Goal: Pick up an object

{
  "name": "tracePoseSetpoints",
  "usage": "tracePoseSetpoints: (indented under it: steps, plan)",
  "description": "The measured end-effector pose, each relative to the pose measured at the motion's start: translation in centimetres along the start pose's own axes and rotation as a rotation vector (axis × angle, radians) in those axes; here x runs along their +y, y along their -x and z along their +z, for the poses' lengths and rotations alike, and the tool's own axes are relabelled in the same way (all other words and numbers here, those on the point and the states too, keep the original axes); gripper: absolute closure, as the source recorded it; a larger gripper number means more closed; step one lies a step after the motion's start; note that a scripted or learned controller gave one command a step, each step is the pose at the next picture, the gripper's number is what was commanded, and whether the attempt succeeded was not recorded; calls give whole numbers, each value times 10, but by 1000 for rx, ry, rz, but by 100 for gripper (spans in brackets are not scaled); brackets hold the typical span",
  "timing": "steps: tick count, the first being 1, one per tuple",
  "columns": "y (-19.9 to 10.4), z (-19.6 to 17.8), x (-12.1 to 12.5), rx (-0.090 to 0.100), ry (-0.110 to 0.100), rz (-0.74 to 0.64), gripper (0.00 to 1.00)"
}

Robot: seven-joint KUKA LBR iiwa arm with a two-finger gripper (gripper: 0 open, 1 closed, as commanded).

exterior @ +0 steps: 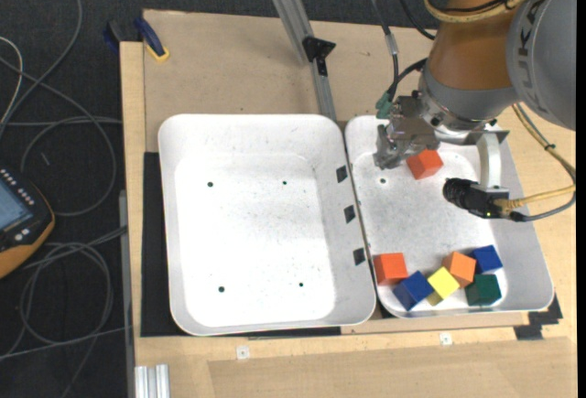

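My gripper [392, 149] hangs over the far left part of the right bin [430, 227], under the grey and orange arm. A red block [424, 164] lies just to its right, close beside it, and I cannot tell whether they touch. Along the near edge of that bin sit several more blocks: an orange one [391, 267], a blue one [413, 288], a yellow one [443, 283], a second orange one [462, 266], another blue one [486, 258] and a green one [483, 290].
The left bin [174, 140] stands beside the right one, with black clips [348, 213] along the shared edge. A metal pole [293, 12] slants up behind the bins. Cables and a black fitting [467, 195] hang from the wrist over the right bin.
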State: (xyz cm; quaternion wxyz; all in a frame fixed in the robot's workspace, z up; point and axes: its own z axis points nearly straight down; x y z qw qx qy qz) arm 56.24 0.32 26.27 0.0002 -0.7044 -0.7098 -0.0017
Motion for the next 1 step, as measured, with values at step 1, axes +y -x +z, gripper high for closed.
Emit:
tracePoseSetpoints:
  steps: [1]
  plan:
    - [-57, 13, 19, 0, -1, 1, 100]
